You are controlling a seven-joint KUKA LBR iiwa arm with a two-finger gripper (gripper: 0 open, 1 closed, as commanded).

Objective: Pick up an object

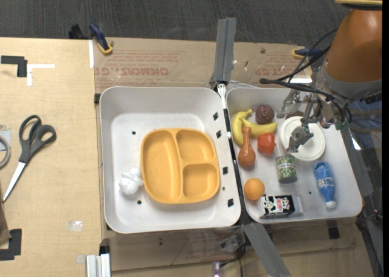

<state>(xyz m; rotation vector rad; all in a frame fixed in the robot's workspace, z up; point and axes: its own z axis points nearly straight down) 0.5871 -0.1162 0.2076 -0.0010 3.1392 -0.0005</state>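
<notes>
Scissors (29,142): black-handled pair lying on the bare worktop (55,209) at far left, well apart from both bins.
Left bin (115,197): holds a yellow divided plate (180,165) with three compartments; a crumpled white wad (129,181) lies just beside the plate's left edge.
Right bin (346,206): crowded with small things. Along its left side: a banana (244,125), a brown pear-shaped piece (246,150), a red tomato (265,143), a dark round fruit (264,113), an orange (254,189). Further right: a small black-and-white carton (279,205), a green-labelled can (285,168) standing upright, a white dish (309,143), a blue bottle (324,183) lying near the right wall.
Tool (298,142): low over the white dish, on an arm reaching in from the right; whether the fingers are spread or pressed together I cannot tell, and nothing is visibly pinched.
Step in hand: approach and descent onto a target, apparently the white dish; no object looks lifted yet.
Target's look: round, white, shallow, resting flat in the upper part of the right bin, the can close below it.
Next move calls for: a grip on the dish's thin rim, kept clear of the can.
</notes>
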